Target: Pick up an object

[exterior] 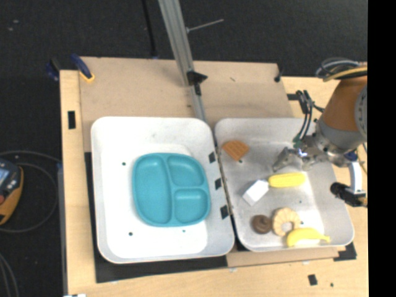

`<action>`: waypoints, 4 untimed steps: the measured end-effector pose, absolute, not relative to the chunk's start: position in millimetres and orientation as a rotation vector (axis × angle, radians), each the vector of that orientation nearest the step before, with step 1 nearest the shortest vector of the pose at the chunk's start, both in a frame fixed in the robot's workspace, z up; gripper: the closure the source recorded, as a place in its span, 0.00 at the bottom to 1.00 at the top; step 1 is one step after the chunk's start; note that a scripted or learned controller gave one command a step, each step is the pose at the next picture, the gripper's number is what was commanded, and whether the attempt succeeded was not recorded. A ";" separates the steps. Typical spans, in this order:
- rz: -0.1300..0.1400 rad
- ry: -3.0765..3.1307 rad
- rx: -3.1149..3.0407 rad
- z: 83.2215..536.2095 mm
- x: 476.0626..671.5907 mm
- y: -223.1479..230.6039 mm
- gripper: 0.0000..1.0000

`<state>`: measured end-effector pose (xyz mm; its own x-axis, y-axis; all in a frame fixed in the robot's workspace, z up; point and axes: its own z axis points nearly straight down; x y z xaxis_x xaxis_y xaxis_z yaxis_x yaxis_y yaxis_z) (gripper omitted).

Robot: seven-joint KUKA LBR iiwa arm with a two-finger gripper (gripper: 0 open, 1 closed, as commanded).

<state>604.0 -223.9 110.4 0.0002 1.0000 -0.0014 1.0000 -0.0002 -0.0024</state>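
Banana (pixel 307 236) lies untouched at bin front; pincer (pixel 286 160), fingers spread and holding nothing, hovers above corn cob (pixel 288 180); pickup pending.

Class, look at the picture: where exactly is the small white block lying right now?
The white block lies in the right bin, near its middle, just left of and below the yellow corn-like piece and above the brown donut.

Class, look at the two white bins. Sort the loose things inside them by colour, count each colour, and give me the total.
Yellow: 2, an oblong piece and a banana
Blue: 1, divided plate
White: 1, block
Orange-brown: 1, flat piece
Dark brown: 1, round piece
Tan: 1, round piece
Total: 7
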 end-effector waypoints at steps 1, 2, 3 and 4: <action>-0.001 -2.226 -2.226 125.4 605.8 -225.3 1.00; -0.004 -2.228 -2.223 171.8 606.2 -220.6 1.00; -0.005 -2.231 -2.222 232.3 605.5 -213.7 1.00; -0.005 -2.231 -2.223 287.4 606.8 -215.3 1.00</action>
